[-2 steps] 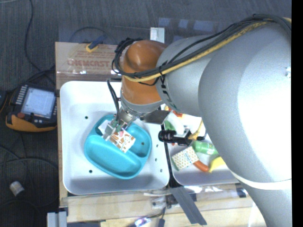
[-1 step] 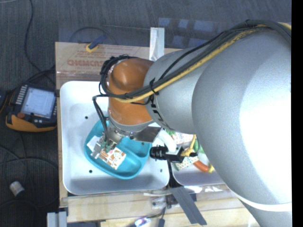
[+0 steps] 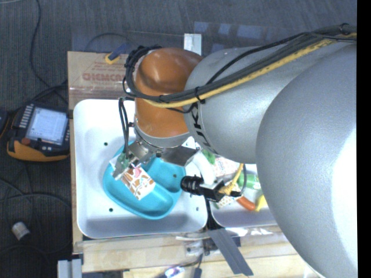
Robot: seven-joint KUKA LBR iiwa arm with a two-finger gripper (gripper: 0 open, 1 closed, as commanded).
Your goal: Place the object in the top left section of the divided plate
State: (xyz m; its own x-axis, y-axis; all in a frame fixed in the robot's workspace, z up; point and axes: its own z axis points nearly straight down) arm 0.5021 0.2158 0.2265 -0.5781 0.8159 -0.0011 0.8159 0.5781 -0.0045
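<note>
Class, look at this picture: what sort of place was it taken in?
Probably a robotics lab: a large arm reaches over white bins on a bench, with a control pendant lying on the carpet.

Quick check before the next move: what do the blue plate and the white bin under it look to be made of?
Blue plate: probably moulded plastic, smooth and slightly glossy, with rounded edges and uniform colour. White bin: likely plastic too, going by its smooth satin surface, rounded corners and soft highlights; coated metal can't be ruled out.
</note>
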